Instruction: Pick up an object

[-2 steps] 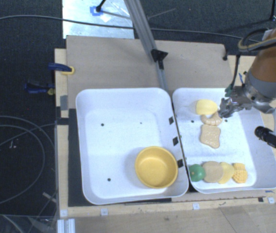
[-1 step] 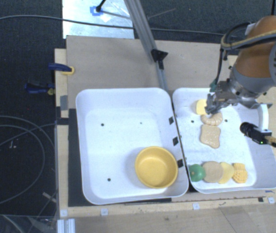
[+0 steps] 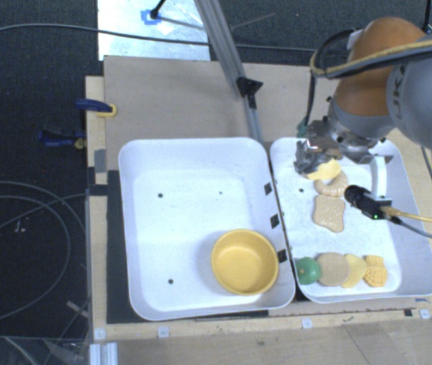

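My gripper (image 3: pixel 308 159) hangs low over the far left part of the right bin (image 3: pixel 410 204). A small yellow piece (image 3: pixel 327 172) lies right against its lower right side, and I cannot tell whether it is held. Just below that piece are a curved tan piece (image 3: pixel 332 187) and a tan bone-shaped biscuit (image 3: pixel 328 214). Along the bin's near edge sit a green round object (image 3: pixel 307 268), a tan disc (image 3: pixel 333 269), a yellow wedge (image 3: pixel 355 271) and a small waffle-like piece (image 3: pixel 376 271).
The left bin (image 3: pixel 178 196) holds a yellow bowl (image 3: pixel 244 261) at its near right corner. A grey pole (image 3: pixel 227 44) slants down to the gap between the bins. A black cable plug (image 3: pixel 360 200) hangs over the right bin.
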Action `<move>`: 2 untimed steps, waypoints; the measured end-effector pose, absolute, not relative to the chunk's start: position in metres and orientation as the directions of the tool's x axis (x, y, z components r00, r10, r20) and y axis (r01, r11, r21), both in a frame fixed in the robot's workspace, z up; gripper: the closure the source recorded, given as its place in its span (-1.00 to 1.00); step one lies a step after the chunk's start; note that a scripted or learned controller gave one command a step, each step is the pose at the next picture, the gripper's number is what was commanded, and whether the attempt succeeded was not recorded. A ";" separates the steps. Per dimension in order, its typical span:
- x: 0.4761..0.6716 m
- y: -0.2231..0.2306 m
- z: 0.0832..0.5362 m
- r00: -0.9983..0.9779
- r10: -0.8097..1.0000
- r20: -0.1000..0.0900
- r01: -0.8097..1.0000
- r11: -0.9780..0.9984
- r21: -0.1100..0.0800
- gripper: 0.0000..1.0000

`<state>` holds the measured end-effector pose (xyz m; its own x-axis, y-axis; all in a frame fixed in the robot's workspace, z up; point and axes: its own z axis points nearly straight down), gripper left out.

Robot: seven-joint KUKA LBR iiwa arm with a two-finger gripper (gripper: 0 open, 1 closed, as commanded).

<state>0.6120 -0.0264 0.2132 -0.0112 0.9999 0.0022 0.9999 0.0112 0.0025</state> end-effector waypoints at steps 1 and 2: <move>0.612 0.038 0.218 -0.012 1.000 0.003 1.000 0.012 0.002 1.00; 0.624 0.093 0.216 -0.011 1.000 0.003 1.000 0.011 0.002 1.00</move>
